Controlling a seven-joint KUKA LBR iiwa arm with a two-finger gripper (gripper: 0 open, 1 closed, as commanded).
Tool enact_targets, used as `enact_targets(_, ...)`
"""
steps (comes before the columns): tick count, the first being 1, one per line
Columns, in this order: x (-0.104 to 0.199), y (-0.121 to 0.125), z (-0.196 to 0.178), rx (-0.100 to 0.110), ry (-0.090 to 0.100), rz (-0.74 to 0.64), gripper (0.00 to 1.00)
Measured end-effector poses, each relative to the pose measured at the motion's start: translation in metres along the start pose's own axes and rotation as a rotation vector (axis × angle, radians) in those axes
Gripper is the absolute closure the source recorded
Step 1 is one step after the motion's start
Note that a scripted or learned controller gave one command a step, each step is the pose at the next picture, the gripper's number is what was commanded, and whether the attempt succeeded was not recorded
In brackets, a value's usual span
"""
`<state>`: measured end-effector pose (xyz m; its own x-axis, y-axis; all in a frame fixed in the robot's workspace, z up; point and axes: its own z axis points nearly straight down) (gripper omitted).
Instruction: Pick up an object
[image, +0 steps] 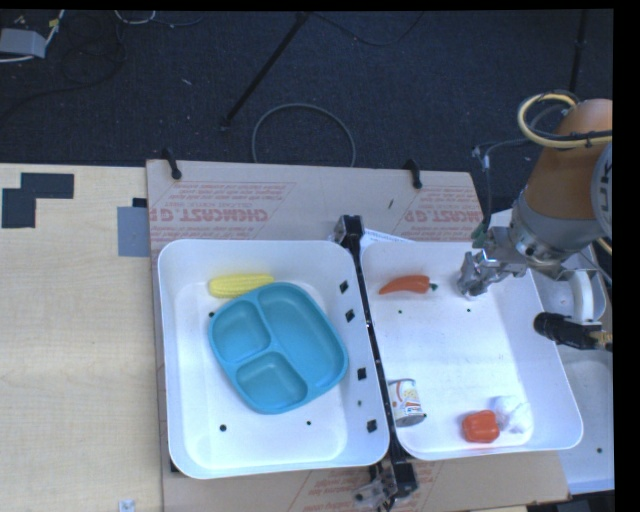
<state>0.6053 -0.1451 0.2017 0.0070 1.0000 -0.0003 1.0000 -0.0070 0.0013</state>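
My gripper (472, 283) hangs over the far right part of the right bin (520, 330), with nothing visible between its fingers. An orange chili pepper (404, 285) lies to its left, near the bin's far edge and apart from the gripper. At the near left wall of that bin lies a small can (406, 401) on its side. A red-orange round object (480, 427) sits beside a bit of clear plastic (511, 412) at the near right. In the left bin (190, 400) a blue divided plate (276, 345) lies with a yellow corn cob (240, 285) just behind it.
The arm's orange band and grey wrist (565, 190) rise at the right edge. A black divider (365, 340) runs between the bins. Cardboard (280, 205) lies under both bins, with a wooden bench top (70, 350) to the left.
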Motion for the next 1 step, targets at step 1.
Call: enact_targets(1,-0.0011,0.0005,-0.0377,-0.001,0.000,-0.007,1.00)
